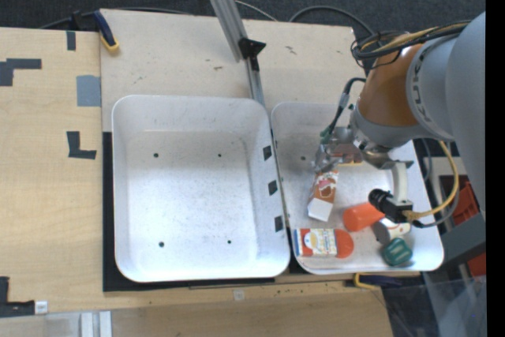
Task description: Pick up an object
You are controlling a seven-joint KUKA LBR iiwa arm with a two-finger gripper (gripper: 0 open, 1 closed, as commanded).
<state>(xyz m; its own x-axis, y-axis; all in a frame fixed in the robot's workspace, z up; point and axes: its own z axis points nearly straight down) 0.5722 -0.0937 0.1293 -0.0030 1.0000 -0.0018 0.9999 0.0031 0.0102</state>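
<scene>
The end effector [330, 163] hangs over the right bin [293, 130], its opening impossible to tell from above, just above a small brown-and-white carton [323, 196]. At the carton's 6 o'clock lies a red-and-white packet [323, 242]; toward 4 o'clock sit an orange cup [359, 217] and a green object [397, 252]. The left bin [189, 185] adjoins on the surface [47, 170].

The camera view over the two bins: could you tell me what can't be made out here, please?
- Gripper fingers: too small and shadowed to tell open from shut.
- Small carton top: touching the gripper or just under it, unclear.
- Right bin far side: covered by the arm.
- Green object and the packet print: too blurred to identify.
</scene>
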